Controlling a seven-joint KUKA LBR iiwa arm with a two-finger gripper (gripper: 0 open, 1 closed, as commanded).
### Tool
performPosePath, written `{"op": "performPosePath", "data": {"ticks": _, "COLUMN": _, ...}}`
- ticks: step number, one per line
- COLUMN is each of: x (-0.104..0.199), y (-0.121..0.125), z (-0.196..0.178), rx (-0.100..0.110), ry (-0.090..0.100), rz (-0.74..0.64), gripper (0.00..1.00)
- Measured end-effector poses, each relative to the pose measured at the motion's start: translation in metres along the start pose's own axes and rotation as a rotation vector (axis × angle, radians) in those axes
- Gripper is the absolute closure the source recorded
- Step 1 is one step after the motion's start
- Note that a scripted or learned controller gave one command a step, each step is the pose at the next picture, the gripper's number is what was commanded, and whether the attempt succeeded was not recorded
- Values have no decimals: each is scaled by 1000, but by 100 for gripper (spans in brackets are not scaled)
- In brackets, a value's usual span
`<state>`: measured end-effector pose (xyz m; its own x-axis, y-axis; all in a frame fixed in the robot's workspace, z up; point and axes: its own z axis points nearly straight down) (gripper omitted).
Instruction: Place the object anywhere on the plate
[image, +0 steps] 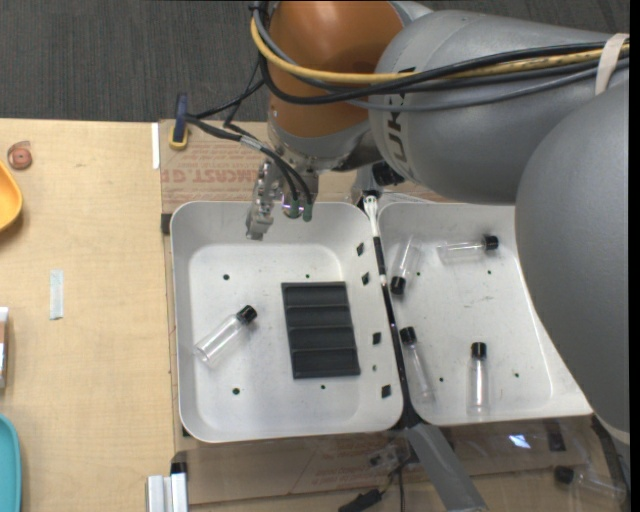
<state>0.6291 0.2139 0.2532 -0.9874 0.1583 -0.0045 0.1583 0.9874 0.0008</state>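
A black ridged plate (320, 330) lies flat in the middle of the left bin (200, 400). To its left, a clear vial with a black cap (225, 333) lies on the bin floor, apart from the plate. My gripper (262, 218) hangs over the far rim of the left bin, up and to the left of the plate, and well away from the vial. I see nothing in it. The grey arm with its orange band (320, 60) reaches in from the upper right.
The right bin (540, 390) holds several clear black-capped vials, one (400, 265) leaning by the divider between the bins. Cables (215, 125) trail from the wrist. An orange object (6, 200) and a teal one (6, 465) sit on the wooden bench at left.
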Motion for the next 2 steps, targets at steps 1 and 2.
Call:
{"op": "performPosePath", "data": {"ticks": 1, "x": 85, "y": -2, "z": 15, "rx": 0, "ry": 5, "rz": -390, "gripper": 100}}
{"op": "performPosePath", "data": {"ticks": 2, "x": 130, "y": -5, "z": -59, "rx": -3, "ry": 1, "rz": -756, "gripper": 100}}
